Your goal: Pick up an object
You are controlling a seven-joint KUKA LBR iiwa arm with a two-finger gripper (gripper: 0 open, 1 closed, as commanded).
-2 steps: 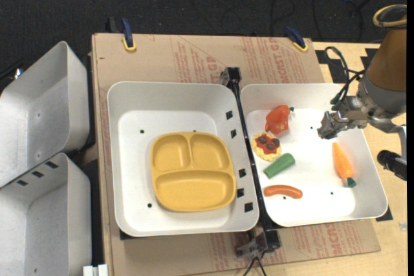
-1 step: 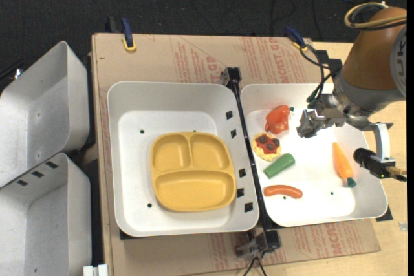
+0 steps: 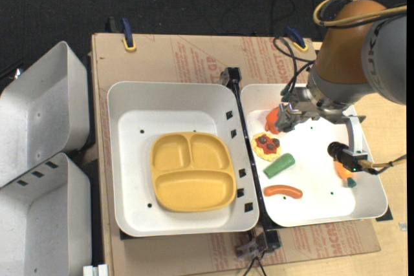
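Note:
The right bin (image 3: pixel 369 203) holds several toy foods. A red-orange piece (image 3: pixel 272 118) lies at its far left, and my gripper (image 3: pixel 285 117) hangs right at that piece's right side, partly covering it. Just in front lie a small pizza slice (image 3: pixel 266 146) with dark toppings, a green pickle (image 3: pixel 279 165) and a red-orange sausage (image 3: pixel 283 191). An orange carrot (image 3: pixel 342 170) with a teal tip rests near the bin's right wall.
The left bin (image 3: pixel 129 106) holds a yellow divided plate (image 3: pixel 193 170). A black divider (image 3: pixel 244 139) with clips runs between the two bins. The arm's bulky grey and orange wrist (image 3: pixel 352 55) overhangs the right bin's far corner.

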